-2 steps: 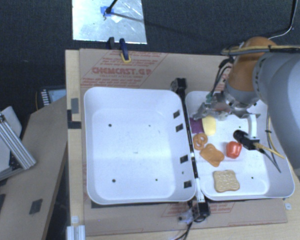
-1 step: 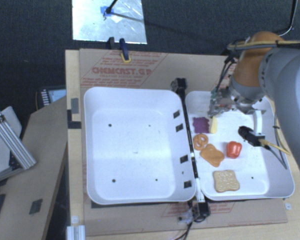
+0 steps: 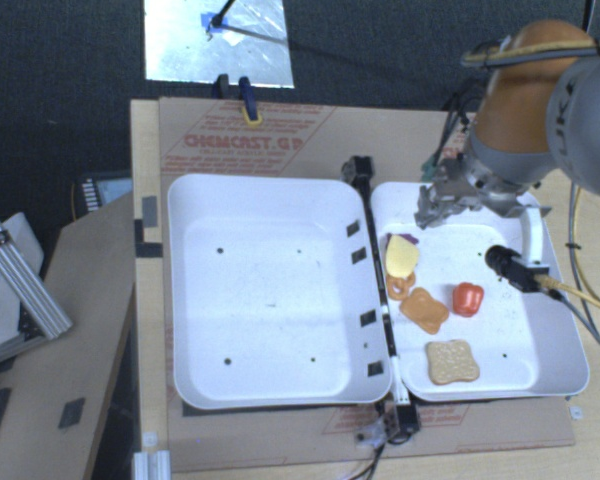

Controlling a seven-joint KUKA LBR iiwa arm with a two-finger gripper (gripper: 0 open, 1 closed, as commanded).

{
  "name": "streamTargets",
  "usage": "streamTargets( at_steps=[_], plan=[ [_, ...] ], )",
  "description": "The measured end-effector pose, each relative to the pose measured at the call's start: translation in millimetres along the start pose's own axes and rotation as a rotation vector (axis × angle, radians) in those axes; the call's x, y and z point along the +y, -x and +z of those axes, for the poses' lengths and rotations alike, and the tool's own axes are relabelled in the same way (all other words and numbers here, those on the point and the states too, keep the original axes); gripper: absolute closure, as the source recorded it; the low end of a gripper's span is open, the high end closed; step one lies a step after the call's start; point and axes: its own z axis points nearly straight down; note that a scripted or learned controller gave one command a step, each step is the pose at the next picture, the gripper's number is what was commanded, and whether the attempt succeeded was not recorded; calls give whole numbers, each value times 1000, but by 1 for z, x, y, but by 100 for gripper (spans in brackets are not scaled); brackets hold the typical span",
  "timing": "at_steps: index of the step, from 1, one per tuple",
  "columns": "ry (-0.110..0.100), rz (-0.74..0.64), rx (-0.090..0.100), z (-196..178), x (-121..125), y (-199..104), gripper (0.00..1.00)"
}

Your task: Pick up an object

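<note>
Tool [image 3: 427, 214] hovering over right bin [image 3: 555, 368]; finger state unreadable.
"CHEMCAST GP" is showing on the cardboard [image 3: 242, 138] behind the bins; toast [image 3: 452, 361], red piece [image 3: 468, 298], and yellow piece [image 3: 402, 257] are lying in the right bin.

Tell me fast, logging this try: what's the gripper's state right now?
Gripper: above the far end of the right bin, nothing seen held; open or closed cannot be told.

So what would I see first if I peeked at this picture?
Probably the big grey and orange robot arm reaching in from the right, its gripper above the right bin. Next, the toy food there: a red pepper, a slice of bread and a yellow piece.
</note>
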Motion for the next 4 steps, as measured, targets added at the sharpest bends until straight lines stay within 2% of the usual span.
streamTargets(
  at_steps=[1,2,3,4],
  plan=[
    [8,0,1,-199,-75,-49,100],
    [5,-3,2,-311,-81,-127,100],
    [-14,-3,-1,-260,-110,-204,100],
    [-13,2,-3,-233,-24,-259,100]
  ],
)
